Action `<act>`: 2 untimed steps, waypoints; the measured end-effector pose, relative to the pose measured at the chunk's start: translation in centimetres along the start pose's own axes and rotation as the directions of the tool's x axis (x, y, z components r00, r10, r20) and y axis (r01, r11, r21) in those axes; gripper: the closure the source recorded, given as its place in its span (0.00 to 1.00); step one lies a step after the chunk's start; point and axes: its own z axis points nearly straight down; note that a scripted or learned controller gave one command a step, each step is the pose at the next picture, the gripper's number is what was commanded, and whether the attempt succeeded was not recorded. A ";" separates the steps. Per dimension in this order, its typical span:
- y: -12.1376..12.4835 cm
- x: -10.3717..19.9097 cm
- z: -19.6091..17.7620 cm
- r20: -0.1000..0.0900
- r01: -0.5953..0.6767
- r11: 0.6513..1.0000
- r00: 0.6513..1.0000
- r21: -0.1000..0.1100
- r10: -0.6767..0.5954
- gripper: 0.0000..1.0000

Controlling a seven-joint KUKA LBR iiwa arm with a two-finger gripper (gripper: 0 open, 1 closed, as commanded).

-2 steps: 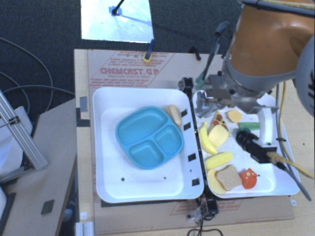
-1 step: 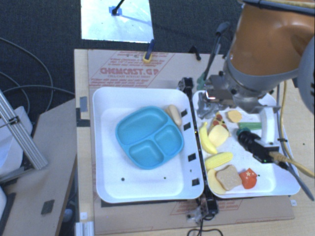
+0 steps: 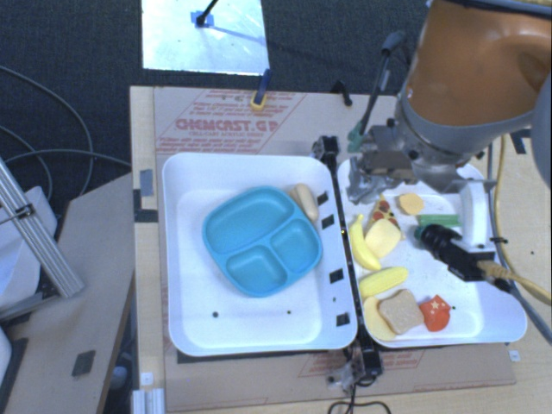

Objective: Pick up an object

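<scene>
The grey and orange arm (image 3: 474, 59) leans in over the far end of the right-hand bin (image 3: 487, 293), with its pincer (image 3: 369, 184) hanging low just inside that bin's far left corner. From here I can't tell whether the pincer is open or closed, and I see nothing gripped in it.

All the loose toy food but one piece lies in that right bin. Just beside the pincer, on the near side, are a few small orange bits (image 3: 382, 203) and a round yellow-orange piece (image 3: 410, 203). A little nearer lies a banana (image 3: 359, 244) along the bin's left wall, touching a pale yellow wedge (image 3: 384, 236). A green piece (image 3: 434, 220) lies to the right of them. Toward the near end there is a yellow corn-like piece (image 3: 384, 279), then a slice of bread (image 3: 402, 310) resting on something flat and yellow, with a red piece (image 3: 437, 313) just beside it.

The left bin (image 3: 185, 304) holds a blue three-compartment plate (image 3: 261, 240), lying flat. A tan roll-shaped piece (image 3: 304, 200) sits against the plate's far right edge. Both bins rest on a printed cardboard sheet (image 3: 224, 121).
</scene>
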 end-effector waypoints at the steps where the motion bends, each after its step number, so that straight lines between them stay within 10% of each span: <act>1: -0.6 4.8 9.0 0.001 -0.009 1.000 1.000 0.016 0.009 1.00; 2: -0.2 5.8 -4.3 -0.005 -0.010 1.000 1.000 -0.006 0.010 1.00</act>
